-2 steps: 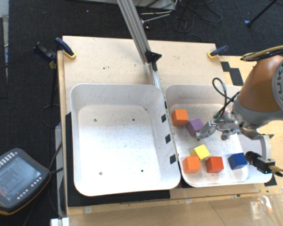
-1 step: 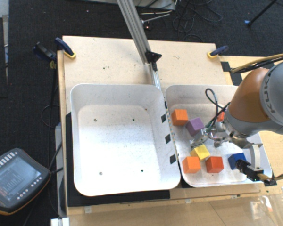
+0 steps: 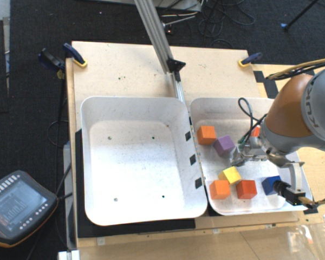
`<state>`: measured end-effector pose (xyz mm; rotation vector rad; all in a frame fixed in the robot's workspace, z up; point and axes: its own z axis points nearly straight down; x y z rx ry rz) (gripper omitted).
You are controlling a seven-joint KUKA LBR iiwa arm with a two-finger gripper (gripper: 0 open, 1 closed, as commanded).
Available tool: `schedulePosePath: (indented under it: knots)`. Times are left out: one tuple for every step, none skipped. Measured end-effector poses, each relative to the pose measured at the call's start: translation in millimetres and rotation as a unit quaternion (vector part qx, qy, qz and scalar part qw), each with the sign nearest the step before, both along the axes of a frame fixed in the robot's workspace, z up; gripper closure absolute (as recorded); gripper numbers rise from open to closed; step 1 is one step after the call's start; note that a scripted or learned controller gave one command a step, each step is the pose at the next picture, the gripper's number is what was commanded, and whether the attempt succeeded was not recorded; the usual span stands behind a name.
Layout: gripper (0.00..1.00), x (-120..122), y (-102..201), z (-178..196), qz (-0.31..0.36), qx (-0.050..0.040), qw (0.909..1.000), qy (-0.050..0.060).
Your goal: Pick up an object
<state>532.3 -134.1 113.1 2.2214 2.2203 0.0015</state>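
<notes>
Blocks are all lying in the right bin, so we are starting at the left and working across. The left bin is sitting toward the left edge of the desk with nothing in it for us to pick. Crossing the shared rim between the bins, we are meeting an orange cube near the right bin's left wall, with a purple cube just beside it to the right. Toward the near edge of that bin we are seeing a second orange cube, a yellow cube touching its upper right corner, a red-orange cube just beside those, and a blue cube near the bin's right side.

The tool is hanging over the middle of the right bin, between the purple cube and the yellow cube, with nothing visibly between its fingers. We cannot tell whether it is spread wide or drawn narrow, as the wrist is covering it.

We are judging this as the approach step, with no grasp made yet. The next move is calling for choosing one cube, probably purple or yellow as the nearest, centring over it, and descending without nudging its neighbours, which is harder in the tight yellow and orange cluster.
</notes>
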Motion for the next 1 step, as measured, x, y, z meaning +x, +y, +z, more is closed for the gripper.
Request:
schedulePosePath:
  knots:
    - [1.00,2.6,8.1,59.9,0.002,-0.0007,1.0000,-0.003]
